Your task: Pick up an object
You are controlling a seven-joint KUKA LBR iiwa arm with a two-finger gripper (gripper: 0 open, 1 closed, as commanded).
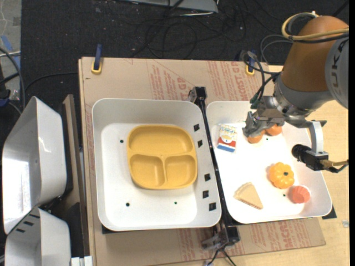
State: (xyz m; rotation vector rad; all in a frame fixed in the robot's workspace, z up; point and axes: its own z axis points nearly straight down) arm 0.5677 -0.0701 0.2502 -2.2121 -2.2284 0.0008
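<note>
My gripper (256, 127) hangs low over the far part of the right bin (310, 165), right at a small orange fruit (254, 138) that shows just under it. A second orange piece (273, 129) lies beside it to the right. Whether the fingers touch the fruit is hidden by the wrist. A small white, blue and red carton (227, 137) lies to the gripper's left. Nearer the front lie a yellow-orange pepper (281, 174), a red-pink fruit (299, 194) and a tan wedge (249, 195).
The left bin (105, 165) holds a yellow divided tray (162, 155). A black divider (208, 148) runs between the bins. The arm's black cable fitting (308, 155) hangs over the right bin's right side. White housings (30, 165) stand at the far left.
</note>
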